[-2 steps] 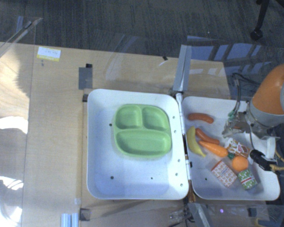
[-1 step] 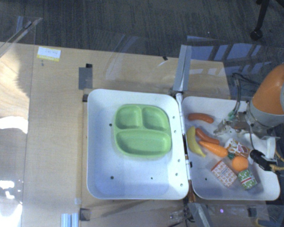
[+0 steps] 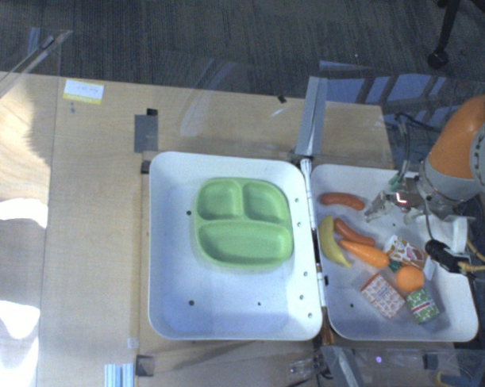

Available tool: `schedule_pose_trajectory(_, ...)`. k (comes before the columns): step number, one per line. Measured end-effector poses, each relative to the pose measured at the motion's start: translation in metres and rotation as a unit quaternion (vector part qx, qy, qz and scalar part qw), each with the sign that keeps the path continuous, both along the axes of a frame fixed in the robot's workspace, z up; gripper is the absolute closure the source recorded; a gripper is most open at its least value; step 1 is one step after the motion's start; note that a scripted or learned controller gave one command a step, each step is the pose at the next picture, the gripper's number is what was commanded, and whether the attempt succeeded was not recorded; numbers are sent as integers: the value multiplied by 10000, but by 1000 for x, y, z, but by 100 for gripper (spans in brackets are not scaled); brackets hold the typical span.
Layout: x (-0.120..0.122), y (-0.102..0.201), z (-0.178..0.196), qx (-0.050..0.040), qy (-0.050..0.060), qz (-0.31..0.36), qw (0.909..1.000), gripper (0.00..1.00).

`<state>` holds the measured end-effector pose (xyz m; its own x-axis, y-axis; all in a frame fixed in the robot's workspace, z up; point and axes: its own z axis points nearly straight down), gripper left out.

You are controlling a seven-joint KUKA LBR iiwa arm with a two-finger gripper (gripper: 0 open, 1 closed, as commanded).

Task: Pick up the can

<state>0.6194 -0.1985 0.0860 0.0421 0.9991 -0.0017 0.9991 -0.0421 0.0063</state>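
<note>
Your gripper (image 3: 387,203) hovers over the right bin's (image 3: 460,335) upper area; can't tell the jaw state. The can (image 3: 423,307) lies at the bin's lower right, just below the orange (image 3: 409,279).

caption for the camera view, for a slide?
Gripper hovers in the right bin above toy food; can untouched.

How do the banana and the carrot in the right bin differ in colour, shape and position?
The banana is yellow; the carrot is orange. The banana is curved, while the carrot is straight and narrows toward one end. The banana lies close to the left wall of the right bin; the carrot lies nearer the bin's middle, just right of the banana. Both are long toy foods lying flat in the same bin.
</note>
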Motion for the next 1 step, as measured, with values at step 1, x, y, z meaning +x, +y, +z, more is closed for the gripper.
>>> schedule_pose_trajectory(1,-67,19,2,0,-18,248,9997,0)
